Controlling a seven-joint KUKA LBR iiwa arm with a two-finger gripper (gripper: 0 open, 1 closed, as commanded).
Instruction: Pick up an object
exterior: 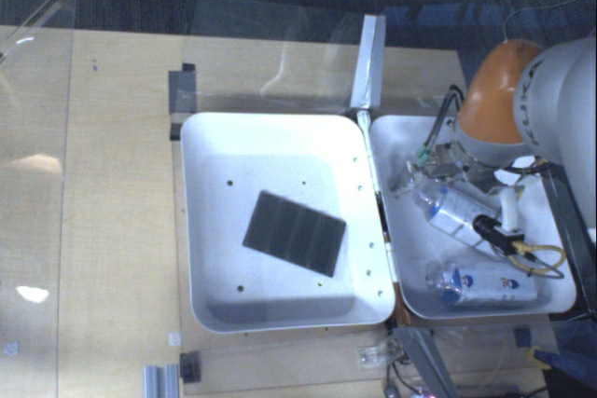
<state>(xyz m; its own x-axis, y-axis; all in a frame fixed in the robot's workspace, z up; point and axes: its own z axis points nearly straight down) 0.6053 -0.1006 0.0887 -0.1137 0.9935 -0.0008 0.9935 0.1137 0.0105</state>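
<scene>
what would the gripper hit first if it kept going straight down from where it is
Probably the clear plastic bottle lying in the right white bin, just under the gripper; depth is hard to judge from this view.

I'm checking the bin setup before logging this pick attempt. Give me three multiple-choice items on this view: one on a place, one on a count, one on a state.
1. Where does the dark ribbed pad lie?
A. In the left bin
B. In the right bin
C. On the bench outside both bins

2. How many clear plastic bottles lie in the right bin?
A. None
B. Two
C. Five

3. How do the bottles stand?
A. Upright on their bases
B. Lying on their sides
C. Stacked in the left bin

Answers:
1. A, the pad rests flat on the floor of the left bin, slightly turned.
2. B, one bottle lies under the arm and a second bottle lies near the front wall.
3. B, both show their full length along the bin floor.
</scene>
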